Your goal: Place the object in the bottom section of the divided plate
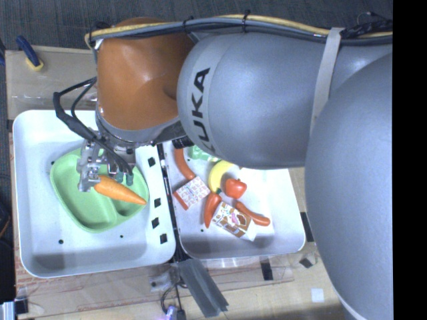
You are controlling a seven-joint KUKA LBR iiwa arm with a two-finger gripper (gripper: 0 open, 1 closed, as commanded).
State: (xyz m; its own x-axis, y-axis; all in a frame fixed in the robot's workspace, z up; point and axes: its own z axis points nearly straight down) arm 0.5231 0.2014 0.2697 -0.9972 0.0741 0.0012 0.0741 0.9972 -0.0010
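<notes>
Dark grey carpet lay behind the pale wooden table (40,79) as I watched from the overhead camera, with two shallow white bins side by side on it. The grey and orange arm (267,85) reached in from the right and covered much of both bins. Its metal two-finger end effector (100,172) hung over the left white bin (33,179), above the light green divided plastic plate (80,202) that lay there. An orange toy carrot (119,191) lay slantwise across the plate's right part, its thick end touching the fingertips (85,179) and its point toward the plate's right rim. From this angle I could not tell whether the fingers pinched the carrot or merely rested against it, nor which section of the plate it lay over.

The right white bin (287,199) held a small heap: a yellow toy banana (219,172), a red toy tomato (234,188), a red chilli pepper (211,209), a reddish sausage (184,165) near the divider, and two small printed cardboard boxes (191,192).
</notes>
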